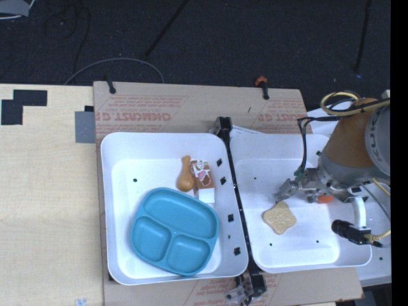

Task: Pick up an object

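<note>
right white bin [319, 250]: gripper [285, 194] just above, perhaps touching, cracker [279, 219]

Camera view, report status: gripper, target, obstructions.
Gripper low in right white bin, just above flat tan cracker-like piece. Nothing seen held. Blue divided plastic tray in left bin, away from it.

Two white bins [121, 171], one blue tray [174, 230], one cracker [279, 219], one drumstick [185, 175].

Open floor around cracker [279, 219].
</note>
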Tool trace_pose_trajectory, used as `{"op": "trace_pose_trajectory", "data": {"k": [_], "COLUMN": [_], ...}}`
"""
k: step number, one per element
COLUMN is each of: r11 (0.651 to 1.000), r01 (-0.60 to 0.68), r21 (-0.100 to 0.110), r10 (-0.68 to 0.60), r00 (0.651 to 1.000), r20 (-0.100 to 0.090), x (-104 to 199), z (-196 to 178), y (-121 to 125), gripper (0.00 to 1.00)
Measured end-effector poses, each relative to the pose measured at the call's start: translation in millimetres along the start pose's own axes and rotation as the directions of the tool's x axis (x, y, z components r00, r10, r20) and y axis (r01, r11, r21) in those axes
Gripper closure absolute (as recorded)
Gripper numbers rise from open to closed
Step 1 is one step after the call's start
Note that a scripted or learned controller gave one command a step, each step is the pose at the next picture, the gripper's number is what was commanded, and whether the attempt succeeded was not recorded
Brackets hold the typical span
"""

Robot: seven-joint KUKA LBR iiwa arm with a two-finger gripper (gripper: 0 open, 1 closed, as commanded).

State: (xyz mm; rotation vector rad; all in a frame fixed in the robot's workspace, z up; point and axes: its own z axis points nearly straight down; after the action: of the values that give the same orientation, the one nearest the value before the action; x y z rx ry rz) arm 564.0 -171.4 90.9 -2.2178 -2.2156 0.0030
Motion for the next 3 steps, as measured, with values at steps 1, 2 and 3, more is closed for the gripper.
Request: {"op": "trace_pose_trajectory", "data": {"k": [1, 2, 3], "r11": [1.000, 1.000, 1.000], "r01": [-0.004, 0.002, 0.003], "r21": [0.000, -0.007, -0.008], "r10": [0.004, -0.002, -0.003], "r00": [1.000, 1.000, 1.000], "r20": [0.001, 0.003, 0.004], "x": [-2, 0, 9], "z": [-12, -59, -116], "y": [0, 8, 12], "gripper": [1.00, 1.00, 1.00]}}
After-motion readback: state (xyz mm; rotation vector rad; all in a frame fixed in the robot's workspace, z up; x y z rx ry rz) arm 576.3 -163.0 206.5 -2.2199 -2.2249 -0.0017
